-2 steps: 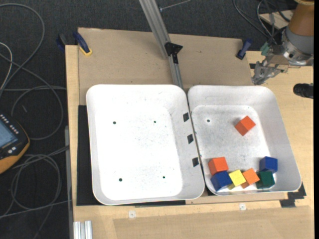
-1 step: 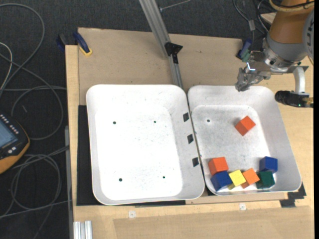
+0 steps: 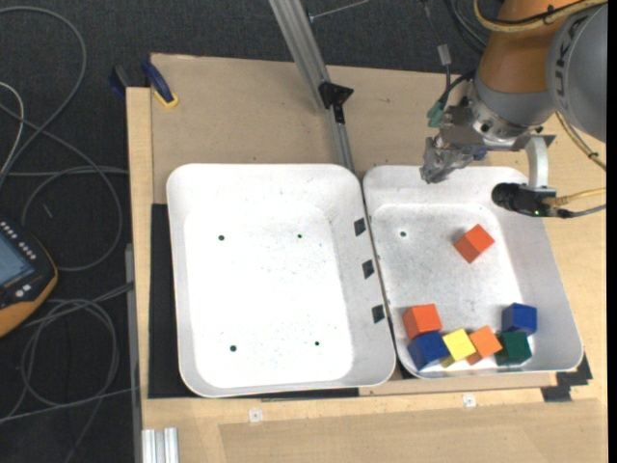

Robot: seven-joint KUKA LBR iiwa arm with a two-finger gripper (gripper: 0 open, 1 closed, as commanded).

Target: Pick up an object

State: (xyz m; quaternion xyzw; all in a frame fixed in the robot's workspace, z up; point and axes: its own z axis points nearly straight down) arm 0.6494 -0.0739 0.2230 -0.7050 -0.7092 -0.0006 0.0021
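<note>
Hovering at the right bin's [image 3: 540, 258] far rim, the gripper [image 3: 436, 169] hides whether its fingers are apart; I cannot tell. That lone orange cube [image 3: 473, 243] looks light, rigid, best pinched across opposite flat faces.

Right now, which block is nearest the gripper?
The lone orange block in mid right bin, nearest the gripper; the other blocks cluster along the bin's near edge.

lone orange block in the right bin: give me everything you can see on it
The lone orange block is a small cube, matte, of one colour; the material can't be told. It lies on the floor of the right bin, in the far half, turned at an angle to the walls. Nothing touches it: the cluster of blocks lies apart at the near wall, and the pincer hangs over the far rim.
</note>
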